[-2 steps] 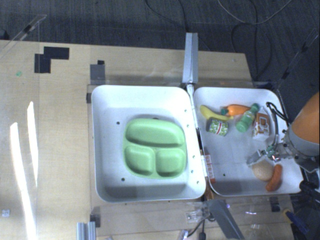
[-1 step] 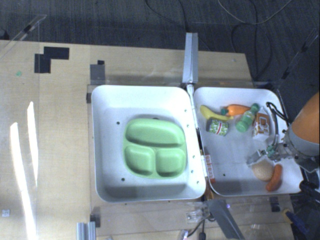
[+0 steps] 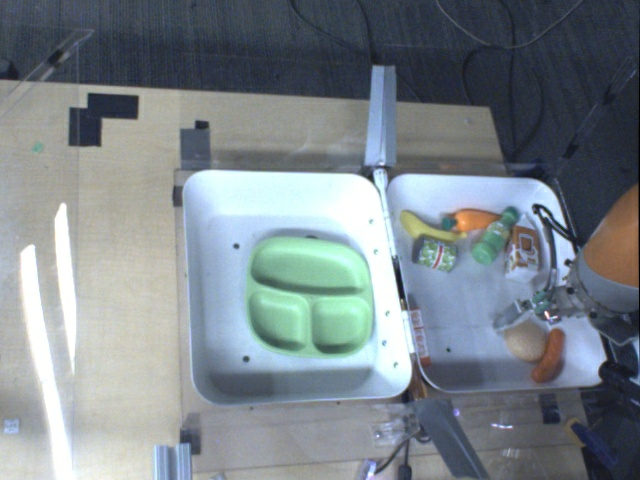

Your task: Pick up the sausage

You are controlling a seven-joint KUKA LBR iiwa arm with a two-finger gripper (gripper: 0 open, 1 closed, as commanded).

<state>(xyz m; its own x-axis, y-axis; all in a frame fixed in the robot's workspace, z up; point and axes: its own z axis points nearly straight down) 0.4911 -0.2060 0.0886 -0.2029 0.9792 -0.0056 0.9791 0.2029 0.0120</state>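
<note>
Where the tool (image 3: 528, 310) hangs, sausage (image 3: 548, 356) just below.

Vantage: one fixed camera above the bench (image 3: 90, 298), looking down at a slant.
Facing: toward the bench's far edge — dark floor and loose cables (image 3: 480, 13) run along the top of the frame.
Distance: far enough back to take in both white bins whole, the left bin (image 3: 205, 298) near the centre, the right bin (image 3: 470, 343) toward the right side.
Arm's entry: the grey arm with its orange band (image 3: 612, 248) comes in at the right edge.
Overlap: a single view — none to share.
</note>
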